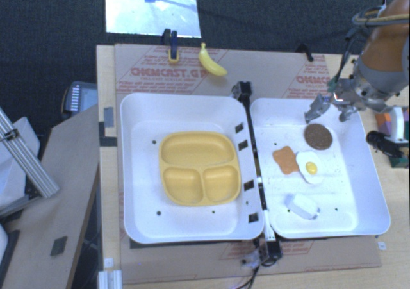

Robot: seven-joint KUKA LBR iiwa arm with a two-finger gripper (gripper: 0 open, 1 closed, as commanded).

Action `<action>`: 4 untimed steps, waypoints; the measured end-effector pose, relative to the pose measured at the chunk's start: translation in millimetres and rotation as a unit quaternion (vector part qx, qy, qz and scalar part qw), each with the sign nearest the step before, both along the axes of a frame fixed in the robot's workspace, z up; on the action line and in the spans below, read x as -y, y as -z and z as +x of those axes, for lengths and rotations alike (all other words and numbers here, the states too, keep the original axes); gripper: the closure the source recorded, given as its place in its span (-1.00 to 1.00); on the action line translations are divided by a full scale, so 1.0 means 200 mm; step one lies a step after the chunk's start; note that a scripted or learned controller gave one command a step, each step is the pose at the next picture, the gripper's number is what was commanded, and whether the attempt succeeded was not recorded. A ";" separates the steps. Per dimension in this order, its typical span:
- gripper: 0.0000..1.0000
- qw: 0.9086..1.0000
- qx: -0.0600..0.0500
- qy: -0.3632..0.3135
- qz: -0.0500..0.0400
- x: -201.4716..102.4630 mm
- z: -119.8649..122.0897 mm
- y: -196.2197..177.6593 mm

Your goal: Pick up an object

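White bins [192,105] on cardboard [269,66]; gripper [330,109] seemingly spread, empty, above brown disc [318,136].

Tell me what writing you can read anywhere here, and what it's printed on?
"CHEMCAST" in red, on the brown board behind the left bin; the smaller words after it are too blurred to read.
The same red print, slanted, on the board behind the right bin: partly legible.

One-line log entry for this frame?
arm: above right bin far edge | gripper: open, holding nothing | nearest: brown patty | yellow tray: left bin
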State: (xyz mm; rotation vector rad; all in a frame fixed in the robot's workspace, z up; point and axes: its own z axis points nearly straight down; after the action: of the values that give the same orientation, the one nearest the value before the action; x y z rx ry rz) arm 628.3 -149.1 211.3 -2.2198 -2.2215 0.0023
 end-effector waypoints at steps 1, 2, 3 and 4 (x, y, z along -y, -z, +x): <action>-1.00 1.000 0.000 0.000 0.000 0.01 0.03 0.31; -1.00 1.000 0.001 0.000 0.000 -0.02 -0.01 0.53; 1.00 1.000 0.003 0.000 -0.001 -0.01 0.00 0.47; 1.00 1.000 0.004 0.000 -0.001 -0.02 -0.03 0.15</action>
State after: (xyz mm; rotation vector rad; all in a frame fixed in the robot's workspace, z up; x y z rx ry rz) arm 622.8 -145.8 181.1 -2.2243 -2.2264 -0.0056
